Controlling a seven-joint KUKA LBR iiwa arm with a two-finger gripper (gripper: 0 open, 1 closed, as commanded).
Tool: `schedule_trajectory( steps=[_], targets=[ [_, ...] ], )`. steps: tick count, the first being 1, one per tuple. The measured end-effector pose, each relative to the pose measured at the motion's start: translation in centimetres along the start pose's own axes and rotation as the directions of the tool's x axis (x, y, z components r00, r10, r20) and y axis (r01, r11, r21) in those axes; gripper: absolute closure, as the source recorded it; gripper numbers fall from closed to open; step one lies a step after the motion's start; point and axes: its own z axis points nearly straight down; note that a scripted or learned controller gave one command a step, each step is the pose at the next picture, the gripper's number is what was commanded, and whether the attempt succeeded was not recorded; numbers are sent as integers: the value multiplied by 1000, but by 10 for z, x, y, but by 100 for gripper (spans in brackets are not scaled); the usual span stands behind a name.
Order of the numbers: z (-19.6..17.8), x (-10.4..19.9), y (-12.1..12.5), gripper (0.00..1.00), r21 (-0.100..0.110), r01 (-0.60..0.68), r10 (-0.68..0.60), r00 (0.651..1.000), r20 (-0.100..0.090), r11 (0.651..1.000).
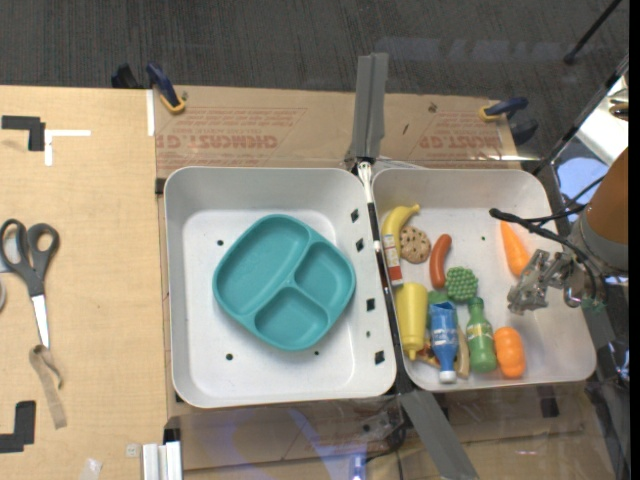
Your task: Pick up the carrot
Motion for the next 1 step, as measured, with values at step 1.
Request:
schedule_trajectory(
  steps=[1],
  targets=[
    [-31,32,47,100,0,-154,154,988,0,988]
  ],
)
